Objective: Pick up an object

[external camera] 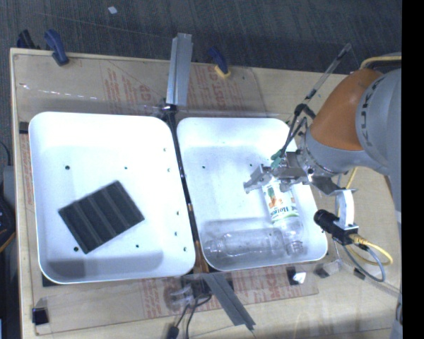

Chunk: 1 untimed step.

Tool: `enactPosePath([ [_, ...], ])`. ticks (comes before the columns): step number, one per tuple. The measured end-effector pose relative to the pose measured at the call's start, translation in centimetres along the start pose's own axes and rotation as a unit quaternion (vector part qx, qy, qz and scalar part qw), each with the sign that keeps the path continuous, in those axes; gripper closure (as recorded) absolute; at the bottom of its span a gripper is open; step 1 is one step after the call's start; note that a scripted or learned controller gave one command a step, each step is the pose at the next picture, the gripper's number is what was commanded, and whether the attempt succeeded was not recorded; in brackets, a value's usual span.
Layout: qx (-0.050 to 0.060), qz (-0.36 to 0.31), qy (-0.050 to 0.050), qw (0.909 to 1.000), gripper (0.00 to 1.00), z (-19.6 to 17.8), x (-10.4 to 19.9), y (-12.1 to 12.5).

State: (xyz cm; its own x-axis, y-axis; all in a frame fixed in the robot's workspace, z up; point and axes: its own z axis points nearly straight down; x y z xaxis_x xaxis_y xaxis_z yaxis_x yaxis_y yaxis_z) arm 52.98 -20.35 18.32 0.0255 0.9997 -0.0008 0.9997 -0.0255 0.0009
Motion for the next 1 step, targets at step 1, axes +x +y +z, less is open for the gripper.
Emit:
enactPosePath([
  [1, 0.002, -0.030, 0.001, 0.9996, 0.00, 1.67, -0.26, 0.86],
])
